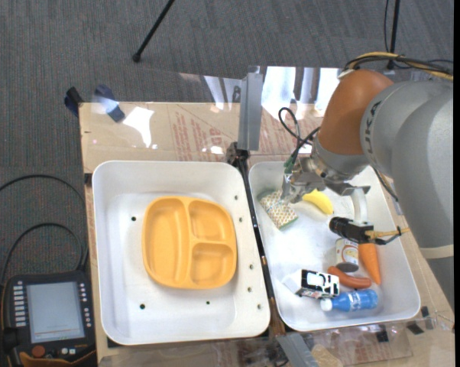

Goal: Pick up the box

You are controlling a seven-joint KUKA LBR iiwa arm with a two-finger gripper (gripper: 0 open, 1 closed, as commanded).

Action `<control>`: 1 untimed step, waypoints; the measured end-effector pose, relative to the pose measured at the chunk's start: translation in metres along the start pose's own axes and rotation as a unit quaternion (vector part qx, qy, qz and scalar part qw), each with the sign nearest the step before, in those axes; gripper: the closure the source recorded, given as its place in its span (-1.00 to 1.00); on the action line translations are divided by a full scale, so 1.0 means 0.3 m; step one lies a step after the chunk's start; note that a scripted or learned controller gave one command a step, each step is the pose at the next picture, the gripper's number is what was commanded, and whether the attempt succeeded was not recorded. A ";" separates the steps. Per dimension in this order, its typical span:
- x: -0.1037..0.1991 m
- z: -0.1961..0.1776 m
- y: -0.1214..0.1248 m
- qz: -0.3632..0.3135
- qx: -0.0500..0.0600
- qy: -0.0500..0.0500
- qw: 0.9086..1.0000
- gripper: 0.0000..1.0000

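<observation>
Grey carpet was seen around the bench. The box (319,283) was parked low in the right bin (413,297), crowded by bottle (352,302) and carrot (370,261). Gripper (295,192) hung over a sponge (280,209); jaw state couldn't be made out.

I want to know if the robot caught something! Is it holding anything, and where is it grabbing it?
It cannot be told. The gripper is down in the right bin, touching the patterned box at its top end, but no box shows between its fingers.
</observation>
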State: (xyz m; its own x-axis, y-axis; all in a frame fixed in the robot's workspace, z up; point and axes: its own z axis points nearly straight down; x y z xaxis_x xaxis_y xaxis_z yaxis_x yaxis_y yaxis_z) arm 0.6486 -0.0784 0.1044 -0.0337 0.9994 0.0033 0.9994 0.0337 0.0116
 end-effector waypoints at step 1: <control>0.000 0.000 0.000 0.000 0.000 0.000 1.000 -1.00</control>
State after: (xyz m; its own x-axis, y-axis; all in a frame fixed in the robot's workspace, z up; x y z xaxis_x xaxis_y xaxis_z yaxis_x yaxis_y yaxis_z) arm 0.6486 -0.0784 0.1043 -0.0335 0.9994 0.0035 0.9994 0.0334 0.0114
